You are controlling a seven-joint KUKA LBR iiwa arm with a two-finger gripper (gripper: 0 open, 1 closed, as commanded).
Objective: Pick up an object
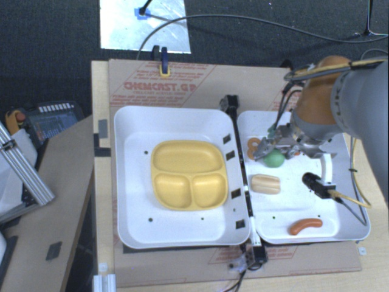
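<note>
- The gripper (273,147), a cluster of dull grey metal parts, hangs low over the far left part of the right bin (346,221); I cannot tell whether it is apart or closed.
- Right under its tip lies a small, smooth green ball (275,160), touching it or nearly so; whether it is gripped cannot be made out.
- Just left of the gripper lies an orange, pretzel-like looped piece (253,146), close to the bin's left wall.
- Nearer the camera, a pale tan, rounded bread-roll shape (265,184) with a matte surface lies apart from the ball.
- At the near wall rests a glossy orange-red sausage (305,225), slightly curved.
- The left bin (130,163), white with rounded corners, holds a matte yellow tray (188,174) with three compartments.
- Both bins sit on a brown cardboard sheet (182,81) with red print.
</note>
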